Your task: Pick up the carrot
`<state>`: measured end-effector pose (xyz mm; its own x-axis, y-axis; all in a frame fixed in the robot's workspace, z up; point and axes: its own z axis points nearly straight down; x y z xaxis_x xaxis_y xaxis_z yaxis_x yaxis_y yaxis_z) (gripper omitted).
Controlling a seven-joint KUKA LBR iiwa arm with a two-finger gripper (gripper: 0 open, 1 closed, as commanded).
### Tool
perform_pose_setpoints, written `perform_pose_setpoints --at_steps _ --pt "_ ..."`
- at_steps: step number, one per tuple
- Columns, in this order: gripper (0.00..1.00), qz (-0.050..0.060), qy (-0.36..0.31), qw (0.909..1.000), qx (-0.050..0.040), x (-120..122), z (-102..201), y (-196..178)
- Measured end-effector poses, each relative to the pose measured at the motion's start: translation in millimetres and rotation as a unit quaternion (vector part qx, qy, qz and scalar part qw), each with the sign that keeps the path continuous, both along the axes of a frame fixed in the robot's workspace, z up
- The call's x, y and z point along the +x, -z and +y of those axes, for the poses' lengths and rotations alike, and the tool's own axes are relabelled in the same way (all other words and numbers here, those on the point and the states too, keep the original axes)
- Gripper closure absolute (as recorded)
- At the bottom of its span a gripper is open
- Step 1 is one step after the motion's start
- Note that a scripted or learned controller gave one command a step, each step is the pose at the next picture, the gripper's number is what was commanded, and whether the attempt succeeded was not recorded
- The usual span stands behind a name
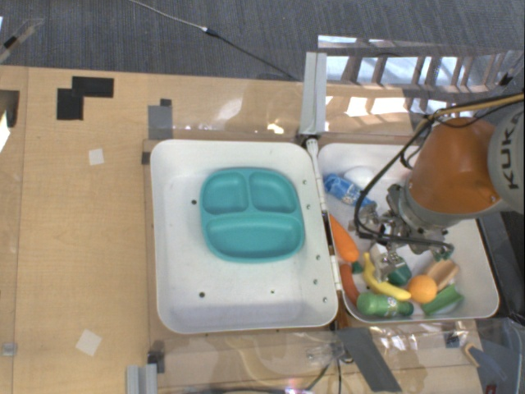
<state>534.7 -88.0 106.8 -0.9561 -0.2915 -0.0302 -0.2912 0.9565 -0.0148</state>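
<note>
Background: grey carpet fills the top of the frame, with a thin cable running across it at a slant.
Counter: pale wood, taking up the left and middle of the frame; black marks sit on it at the upper left.
Left bin: shallow and white, in the centre of the frame; it holds a teal divided tray lying flat a little above its middle.
Right bin: shallow and white, at the right of the frame, touching the left bin along a shared edge.
Arm: grey with an orange band, reaching in from the right edge and hanging over the middle of the right bin.
Pincer: below the orange band, pointing down into the right bin above the pile of toy food; whether it is released or clenched cannot be told from this angle.
Carrot: orange, lying at a slant against the left wall of the right bin, just left of the pincer and apart from it.
Bottle: clear with a blue label, lying in the upper left of the right bin, above the carrot.
Banana: yellow, curved, just below the pincer.
Orange: round, to the right of the banana.
Green vegetable: along the lower edge of the right bin, under the banana.
</note>
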Motion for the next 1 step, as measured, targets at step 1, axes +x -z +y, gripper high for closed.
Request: perform_pose_setpoints --at_steps 1 --pt "0.0 0.009 0.283 0.9591 0.0101 -1.0 75.6 -80.9"
